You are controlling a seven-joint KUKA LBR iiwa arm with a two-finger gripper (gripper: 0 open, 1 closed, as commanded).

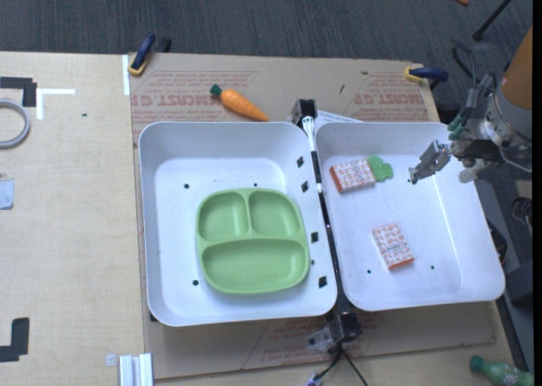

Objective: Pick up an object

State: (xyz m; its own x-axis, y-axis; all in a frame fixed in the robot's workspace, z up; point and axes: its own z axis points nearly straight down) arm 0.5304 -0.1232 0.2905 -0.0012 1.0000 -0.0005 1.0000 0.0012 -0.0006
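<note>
You see the gripper (430,162), fingers spread and grasping nothing, over the glossy right bin (474,283) holding two red-patterned blocks (392,246), on a cardboard-covered bench (68,249).

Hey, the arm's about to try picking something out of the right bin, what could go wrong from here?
1. The upper red block touches a green item, so a grasp there may catch both or slip.
2. The gripper hovers near the right bin's upper right, away from the lower block, so a straight descent likely closes on nothing.
</note>
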